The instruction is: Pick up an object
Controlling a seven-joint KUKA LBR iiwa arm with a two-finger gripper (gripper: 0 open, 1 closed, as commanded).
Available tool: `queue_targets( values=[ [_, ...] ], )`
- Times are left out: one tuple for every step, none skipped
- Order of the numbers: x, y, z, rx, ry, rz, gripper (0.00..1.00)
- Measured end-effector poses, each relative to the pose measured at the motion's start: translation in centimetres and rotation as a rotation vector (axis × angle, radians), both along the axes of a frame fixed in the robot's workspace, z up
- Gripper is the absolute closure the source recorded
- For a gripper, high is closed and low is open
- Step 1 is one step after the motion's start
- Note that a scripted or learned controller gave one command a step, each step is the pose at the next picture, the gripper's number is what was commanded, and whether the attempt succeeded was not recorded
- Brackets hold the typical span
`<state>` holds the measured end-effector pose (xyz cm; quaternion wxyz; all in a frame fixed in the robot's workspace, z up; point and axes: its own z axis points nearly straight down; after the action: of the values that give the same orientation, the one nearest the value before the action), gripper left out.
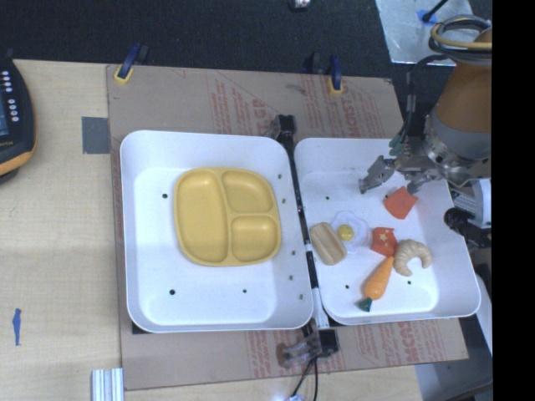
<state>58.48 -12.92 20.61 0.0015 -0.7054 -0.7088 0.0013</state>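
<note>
Orange is what you meet first at the near edge of the right white bin (451,299): one plastic toy carrot (379,279) lying flat, its long axis slanting from a green stub at the near left up to its thick end at the far right. Touching that thick end is one pale tan croissant-shaped toy (413,256), curved like a hook. Just left of it sits one small red block with a pale spot on top (383,241), then one clear, glossy blister with a yellow centre (346,229), and by the bin's left wall one beige bread-roll toy (327,244), its long axis running near to far.

Farther back you have one red-orange wedge-shaped piece (400,203), lying flat just under the claw (399,176). You can see the claw's two dark fingers spread wide, one reaching left toward bare bin floor and one over the wedge; nothing sits between them. Behind it rises the grey arm with its orange band (462,98).

The left white bin (142,224) holds one yellow plastic tray with three compartments (226,215). Both bins rest on a brown cardboard sheet (209,98) held at its far edge by two blue-and-yellow clips (127,63), all on a light wood tabletop (50,249). A black handheld controller with an orange rim (12,115) lies at your far left, with dark floor (209,7) beyond.
</note>
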Motion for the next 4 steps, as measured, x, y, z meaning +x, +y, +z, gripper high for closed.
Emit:
queue_targets(
  values=[
    [0.0, -6.2, -4.1, -0.002, 0.005, -0.004, 0.00],
    [-2.2, -6.7, -11.9, 0.002, 0.006, -0.001, 0.00],
    [-8.8, -4.8, -11.5, 0.004, 0.006, -0.001, 0.00],
    [-4.2, -5.0, -11.4, -0.001, -0.005, 0.001, 0.00]
  ],
)
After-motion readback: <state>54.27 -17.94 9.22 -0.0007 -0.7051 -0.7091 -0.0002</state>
